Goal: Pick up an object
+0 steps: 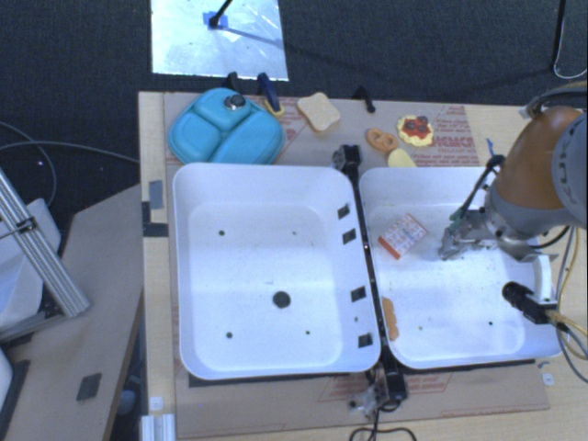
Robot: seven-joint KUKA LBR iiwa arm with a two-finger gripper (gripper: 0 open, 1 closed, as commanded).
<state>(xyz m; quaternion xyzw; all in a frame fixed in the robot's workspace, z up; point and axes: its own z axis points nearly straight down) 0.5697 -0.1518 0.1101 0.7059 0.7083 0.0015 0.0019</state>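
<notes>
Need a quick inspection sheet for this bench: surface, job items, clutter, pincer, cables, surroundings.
Surface: tan bench bearing the left bin and the right bin side by side.
Job's things: small red-and-white box on the right bin's floor; orange piece at that bin's left wall.
Clutter: behind the bins, blue divided tray, toast-shaped piece, pretzel-like piece, pizza-like piece, yellow piece.
Pincer: pincer low over the right bin, right of the box; finger state unclear.
Cables: dark cables across the floor at left and along the arm.
Surroundings: dark carpet, shiny sheet beyond the bench, metal frame at left.
</notes>
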